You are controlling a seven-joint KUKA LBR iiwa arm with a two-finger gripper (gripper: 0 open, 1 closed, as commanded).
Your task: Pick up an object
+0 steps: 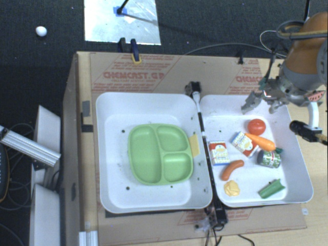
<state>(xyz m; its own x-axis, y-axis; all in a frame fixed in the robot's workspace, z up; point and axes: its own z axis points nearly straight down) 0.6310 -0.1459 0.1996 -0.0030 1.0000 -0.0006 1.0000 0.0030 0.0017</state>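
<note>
My gripper (262, 105) hangs over the far edge of the right bin (300, 173), fingers spread open with nothing between them. Just below it in the bin lies a red tomato (257, 125). An orange carrot (262, 142) and a small white carton (242, 142) sit a little nearer. A juice box (219, 152), a sausage (232, 169), a green can (269, 159), a yellow piece (231, 188) and a green wedge (271, 188) fill the rest of that bin.
The left bin (110, 137) holds a green divided plate (159, 154) and a small yellow block (195, 145) by its right wall. A black ridge (201, 127) separates the bins. Cardboard (154, 73) lies under both.
</note>
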